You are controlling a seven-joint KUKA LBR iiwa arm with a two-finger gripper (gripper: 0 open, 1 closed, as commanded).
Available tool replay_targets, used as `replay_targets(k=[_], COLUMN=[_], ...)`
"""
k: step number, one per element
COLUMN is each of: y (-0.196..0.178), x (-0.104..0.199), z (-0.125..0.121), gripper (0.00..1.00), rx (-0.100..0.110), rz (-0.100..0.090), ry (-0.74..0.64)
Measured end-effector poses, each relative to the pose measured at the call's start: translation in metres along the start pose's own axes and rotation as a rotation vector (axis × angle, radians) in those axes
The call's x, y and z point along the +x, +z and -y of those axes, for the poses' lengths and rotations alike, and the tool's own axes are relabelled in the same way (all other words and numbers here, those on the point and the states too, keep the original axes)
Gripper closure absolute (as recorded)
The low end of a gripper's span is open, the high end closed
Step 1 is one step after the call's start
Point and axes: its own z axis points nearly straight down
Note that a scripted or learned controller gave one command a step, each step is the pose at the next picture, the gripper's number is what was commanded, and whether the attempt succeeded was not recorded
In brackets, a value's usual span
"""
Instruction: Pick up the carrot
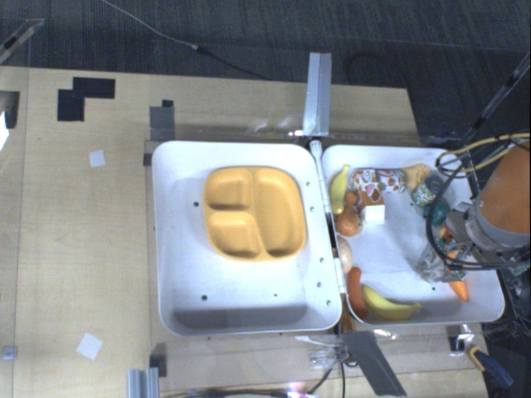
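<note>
I see the carrot (459,289) near the right bin's (390,247) front right corner, gripper (437,265) just beside it (grip unclear), and no label I can read.

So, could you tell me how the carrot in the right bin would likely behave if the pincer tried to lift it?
The carrot looks small, tapered and smooth, so it could probably slip or roll between closing fingers. It appears rigid and likely light. It lies close to the right bin's front wall, under the arm's wrist, with the pincer just beside it, so a nudge may pin it against the wall.
</note>
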Motion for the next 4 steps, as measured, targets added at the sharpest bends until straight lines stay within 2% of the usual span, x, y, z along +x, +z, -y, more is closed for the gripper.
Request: replay_targets(k=[1, 2, 3, 4], y=[-0.093, -0.006, -0.046, -0.070], x=[-0.039, -0.006, -0.015, -0.026], z=[-0.018, -0.020, -0.046, -0.051], gripper=[1.00, 1.00, 1.00, 1.00], rx=[-0.003, -0.013, -0.009, -0.007], rz=[-0.001, -0.009, -0.006, -0.005], ry=[0.145, -0.161, -0.040, 0.003])
